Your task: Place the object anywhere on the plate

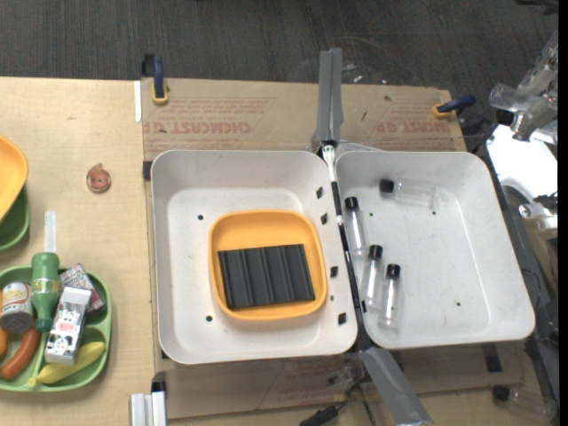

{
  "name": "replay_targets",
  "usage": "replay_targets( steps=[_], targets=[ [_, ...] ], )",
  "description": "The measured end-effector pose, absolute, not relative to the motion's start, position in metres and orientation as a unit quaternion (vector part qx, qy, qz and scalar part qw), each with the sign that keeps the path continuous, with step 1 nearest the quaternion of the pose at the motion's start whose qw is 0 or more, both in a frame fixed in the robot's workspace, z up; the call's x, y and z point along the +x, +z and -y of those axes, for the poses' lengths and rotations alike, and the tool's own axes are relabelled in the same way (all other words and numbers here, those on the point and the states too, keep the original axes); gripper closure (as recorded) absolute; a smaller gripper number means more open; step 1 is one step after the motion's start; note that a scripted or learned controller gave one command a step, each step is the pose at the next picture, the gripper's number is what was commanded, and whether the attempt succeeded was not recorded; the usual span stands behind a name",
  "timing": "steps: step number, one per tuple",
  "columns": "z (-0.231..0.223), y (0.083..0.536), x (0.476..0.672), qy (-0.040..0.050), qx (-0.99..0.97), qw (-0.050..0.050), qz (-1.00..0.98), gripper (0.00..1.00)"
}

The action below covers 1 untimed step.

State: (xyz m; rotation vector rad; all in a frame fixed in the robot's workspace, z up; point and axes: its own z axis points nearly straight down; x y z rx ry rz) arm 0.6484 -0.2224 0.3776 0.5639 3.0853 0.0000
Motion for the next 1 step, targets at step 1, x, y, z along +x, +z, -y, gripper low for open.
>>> replay_targets(
  steps=[1],
  targets=[
    [0.2222, 0.442, 0.6438, -0.0001, 0.068, 0.003, -0.998, 1.0]
  ],
)
